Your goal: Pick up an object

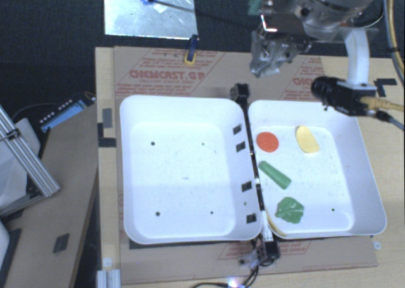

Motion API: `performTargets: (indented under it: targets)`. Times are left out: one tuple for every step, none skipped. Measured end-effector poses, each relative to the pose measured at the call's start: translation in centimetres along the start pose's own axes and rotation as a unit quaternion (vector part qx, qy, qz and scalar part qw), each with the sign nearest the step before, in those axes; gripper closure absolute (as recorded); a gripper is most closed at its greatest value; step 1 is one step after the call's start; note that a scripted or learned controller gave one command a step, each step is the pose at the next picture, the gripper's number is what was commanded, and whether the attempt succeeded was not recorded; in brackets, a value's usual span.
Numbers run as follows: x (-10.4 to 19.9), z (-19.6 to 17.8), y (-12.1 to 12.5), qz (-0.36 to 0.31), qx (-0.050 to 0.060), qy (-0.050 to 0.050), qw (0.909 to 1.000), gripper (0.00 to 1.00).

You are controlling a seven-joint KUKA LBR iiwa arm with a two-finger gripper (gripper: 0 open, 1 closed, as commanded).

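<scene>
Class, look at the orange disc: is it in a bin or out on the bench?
In. The orange disc lies flat on the floor of the right bin, near the divider, inside its raised rim.

Both bins, the left bin [177, 173] and the right bin [342, 179], look like smooth, slightly glossy white plastic, resting on a matt brown cardboard sheet [164, 68] printed in red. The orange disc [267, 142], yellow piece [307, 139], green stick [274, 175] and green leaf [290, 209] appear smooth and plastic-like. The gripper [269, 59] is bare grey metal with a dull sheen, and a shiny foil-like square [150, 0] lies on dark matt carpet [50, 33].
</scene>
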State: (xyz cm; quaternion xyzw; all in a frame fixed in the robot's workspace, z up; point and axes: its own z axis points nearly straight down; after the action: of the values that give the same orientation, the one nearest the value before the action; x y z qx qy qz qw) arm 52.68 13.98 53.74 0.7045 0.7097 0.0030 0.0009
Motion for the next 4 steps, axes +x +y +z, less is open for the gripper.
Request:
performTargets:
  targets:
    - [0.9,0.2,-4.2,0.001,0.002,-0.001,1.0,1.0]
    - [-9.1,0.1,-4.1,0.008,0.001,-0.002,1.0,1.0]
    - [-18.8,0.2,-1.8,0.008,0.001,-0.003,1.0,1.0]
    - [-17.3,0.1,-4.2,0.002,0.001,-0.001,1.0,1.0]
